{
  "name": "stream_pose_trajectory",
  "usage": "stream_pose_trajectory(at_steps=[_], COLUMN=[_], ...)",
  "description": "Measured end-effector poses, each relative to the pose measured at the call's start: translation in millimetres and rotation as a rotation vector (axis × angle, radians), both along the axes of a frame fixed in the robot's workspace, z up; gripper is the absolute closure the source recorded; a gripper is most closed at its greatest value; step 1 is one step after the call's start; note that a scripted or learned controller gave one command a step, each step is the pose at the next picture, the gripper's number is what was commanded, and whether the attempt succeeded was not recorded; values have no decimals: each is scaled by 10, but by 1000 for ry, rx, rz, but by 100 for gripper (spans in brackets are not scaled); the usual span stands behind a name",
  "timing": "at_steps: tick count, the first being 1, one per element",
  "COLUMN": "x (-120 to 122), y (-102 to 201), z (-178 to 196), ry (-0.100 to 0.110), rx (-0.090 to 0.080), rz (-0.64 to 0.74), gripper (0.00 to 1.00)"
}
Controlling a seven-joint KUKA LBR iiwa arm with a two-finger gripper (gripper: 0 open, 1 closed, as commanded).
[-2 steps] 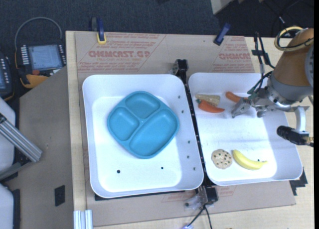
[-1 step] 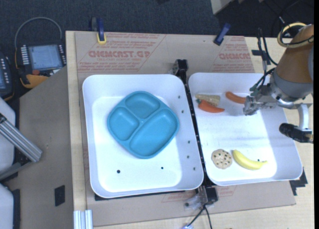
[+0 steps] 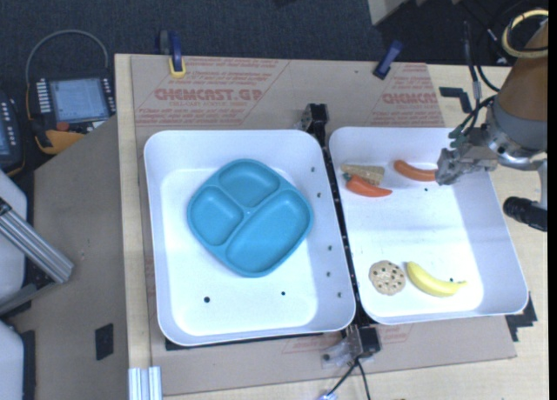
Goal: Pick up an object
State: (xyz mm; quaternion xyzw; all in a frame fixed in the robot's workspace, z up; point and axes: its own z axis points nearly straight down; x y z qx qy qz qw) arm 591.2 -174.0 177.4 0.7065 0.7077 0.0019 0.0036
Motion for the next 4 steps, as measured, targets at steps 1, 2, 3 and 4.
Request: stream_pose_trajectory(at_steps=[1, 2, 3, 4], x=[95, 117, 73, -57], y=[-44, -63, 509, 1015], z=[487, 1138, 1112, 1096], ry=[0, -2, 9, 10], rx=[-1, -1, 5, 5], rz=[-1, -1, 4, 4], gripper=[100, 100, 100, 100])
